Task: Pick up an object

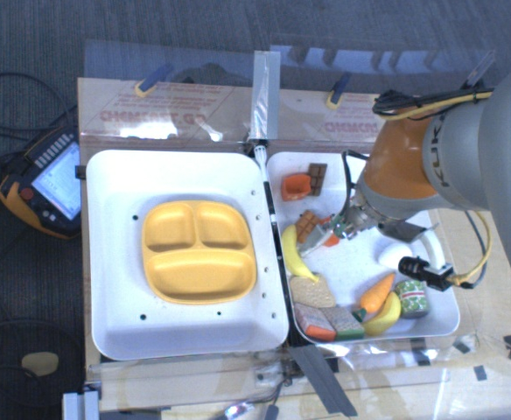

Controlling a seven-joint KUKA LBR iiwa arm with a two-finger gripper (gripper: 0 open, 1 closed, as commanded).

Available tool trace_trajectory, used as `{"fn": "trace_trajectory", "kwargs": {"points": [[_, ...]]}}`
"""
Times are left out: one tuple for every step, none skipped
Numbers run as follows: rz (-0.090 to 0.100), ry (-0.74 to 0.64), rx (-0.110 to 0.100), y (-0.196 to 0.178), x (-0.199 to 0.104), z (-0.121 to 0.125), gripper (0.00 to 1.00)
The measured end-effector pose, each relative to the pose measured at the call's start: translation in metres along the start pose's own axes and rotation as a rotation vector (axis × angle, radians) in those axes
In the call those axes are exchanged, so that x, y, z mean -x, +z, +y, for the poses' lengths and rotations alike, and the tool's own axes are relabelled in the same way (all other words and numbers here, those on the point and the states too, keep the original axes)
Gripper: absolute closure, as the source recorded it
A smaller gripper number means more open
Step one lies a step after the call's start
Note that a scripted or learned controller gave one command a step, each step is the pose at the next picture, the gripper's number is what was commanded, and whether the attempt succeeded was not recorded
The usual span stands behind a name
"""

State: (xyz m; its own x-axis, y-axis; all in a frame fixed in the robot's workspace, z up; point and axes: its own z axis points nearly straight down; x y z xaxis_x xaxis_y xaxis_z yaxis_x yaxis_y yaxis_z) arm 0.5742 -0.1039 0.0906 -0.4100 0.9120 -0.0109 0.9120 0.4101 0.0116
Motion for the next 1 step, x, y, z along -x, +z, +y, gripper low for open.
{"fn": "trace_trajectory", "kwargs": {"points": [[0.002, 0.0, 0.004, -0.0096, -0.0008, 0.0019, 1.0]]}}
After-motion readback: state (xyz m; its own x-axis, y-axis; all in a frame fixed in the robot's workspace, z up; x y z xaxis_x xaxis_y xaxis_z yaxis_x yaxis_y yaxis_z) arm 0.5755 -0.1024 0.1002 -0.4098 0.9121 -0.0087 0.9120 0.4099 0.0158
